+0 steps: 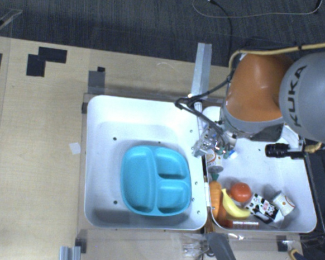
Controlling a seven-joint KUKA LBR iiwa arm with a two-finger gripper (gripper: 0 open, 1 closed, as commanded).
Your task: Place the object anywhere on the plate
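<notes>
One glossy blue plate (156, 180) (three compartments)

Arm (300, 92) cut off by right edge; hides right bin (294, 165) rear.

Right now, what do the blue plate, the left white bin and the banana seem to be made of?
The blue plate looks like molded plastic: one even color, rounded compartment ridges, a soft sheen. The left white bin also seems plastic, or possibly coated metal: smooth, matte, with rounded corners. The banana in the right bin is evenly yellow and smooth, likely a plastic toy, though real fruit cannot be excluded.
</notes>
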